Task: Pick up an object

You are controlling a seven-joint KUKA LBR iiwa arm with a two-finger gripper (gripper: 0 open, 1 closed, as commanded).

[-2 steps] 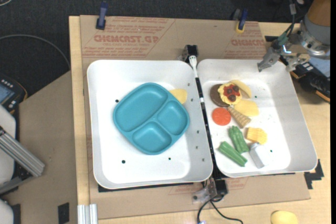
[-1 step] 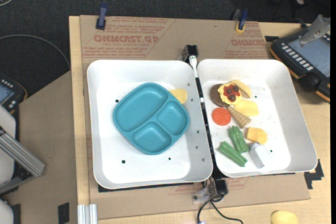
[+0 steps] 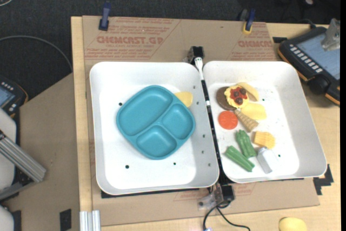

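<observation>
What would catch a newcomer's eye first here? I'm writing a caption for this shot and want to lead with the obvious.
The big blue divided plate filling the middle of the left bin stands out first, with a small yellow piece peeking out at its upper right edge. Next comes the bright cluster of toy food in the right bin, including a red disc and green beans.

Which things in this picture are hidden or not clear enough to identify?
- Yellow piece in the left bin: mostly covered by the blue divided plate.
- Yellow object: cut off by the bottom edge.
- Small grey piece in the right bin: too small to identify.
</observation>
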